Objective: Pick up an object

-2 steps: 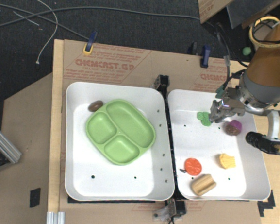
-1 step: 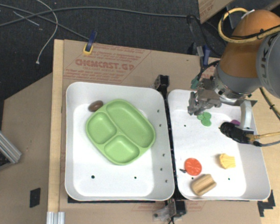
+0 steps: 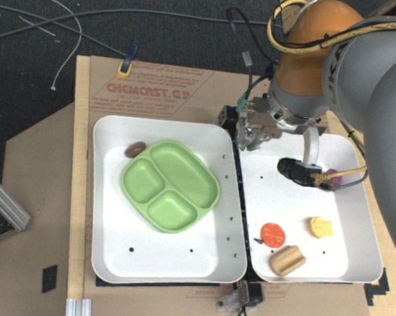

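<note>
Tray (image 3: 170,184) in left bin (image 3: 105,201)

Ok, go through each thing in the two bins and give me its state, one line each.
green divided tray: lying flat, tilted askew in left bin
brown pebble: beside the tray, touching its edge
red round piece: loose in right bin
yellow piece: loose in right bin
tan block: loose, near front rim
tool: over the bins' shared edge

Red print on the cardboard sheet (image 3: 155,92), at twelve o'clock of the left bin (image 3: 105,201), reads roughly "CHEMCAST GP"; its smaller lines are illegible.
</note>
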`<state>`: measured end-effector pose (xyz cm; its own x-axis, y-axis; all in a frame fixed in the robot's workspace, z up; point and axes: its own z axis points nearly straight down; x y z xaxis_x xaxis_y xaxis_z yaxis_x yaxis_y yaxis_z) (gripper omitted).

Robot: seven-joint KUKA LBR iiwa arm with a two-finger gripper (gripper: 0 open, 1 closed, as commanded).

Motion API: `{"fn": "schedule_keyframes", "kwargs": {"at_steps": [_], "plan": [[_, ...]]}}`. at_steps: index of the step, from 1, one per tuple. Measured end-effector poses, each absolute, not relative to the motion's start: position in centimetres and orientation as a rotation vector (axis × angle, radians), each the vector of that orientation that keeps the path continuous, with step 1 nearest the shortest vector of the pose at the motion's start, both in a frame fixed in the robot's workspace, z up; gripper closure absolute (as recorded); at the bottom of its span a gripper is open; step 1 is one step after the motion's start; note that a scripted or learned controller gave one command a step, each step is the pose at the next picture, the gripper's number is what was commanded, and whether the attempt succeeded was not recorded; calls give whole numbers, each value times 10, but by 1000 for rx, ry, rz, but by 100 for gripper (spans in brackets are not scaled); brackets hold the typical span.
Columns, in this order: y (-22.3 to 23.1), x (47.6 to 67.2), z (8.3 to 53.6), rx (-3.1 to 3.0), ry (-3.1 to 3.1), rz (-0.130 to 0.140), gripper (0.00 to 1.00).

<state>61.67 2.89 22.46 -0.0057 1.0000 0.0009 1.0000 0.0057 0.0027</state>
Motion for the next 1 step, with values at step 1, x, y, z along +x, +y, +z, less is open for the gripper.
{"fn": "schedule_keyframes", "kwargs": {"at_steps": [1], "plan": [[78, 640, 236, 2214, 2227, 7, 100]]}}
